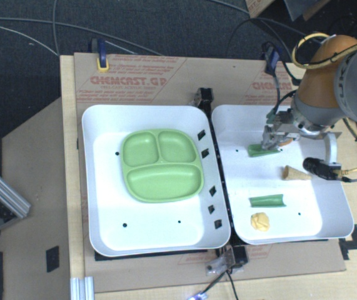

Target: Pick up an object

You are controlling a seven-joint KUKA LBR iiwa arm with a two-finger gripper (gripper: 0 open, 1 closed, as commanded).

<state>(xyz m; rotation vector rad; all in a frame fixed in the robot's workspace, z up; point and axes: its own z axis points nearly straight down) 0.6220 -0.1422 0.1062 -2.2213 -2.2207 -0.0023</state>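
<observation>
The pincer (272,141) hangs low in the right bin (334,220), its state impossible to tell, with a green strip (259,150) touching its tip toward eight o'clock, long axis running nine-to-three.

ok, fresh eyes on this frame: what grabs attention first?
The green divided plate in the left bin stands out most. Next, the grey and orange arm reaching in from the right, its claw down at a flat green piece in the right bin. Nearer the front lie another green piece and a yellow lump.
</observation>
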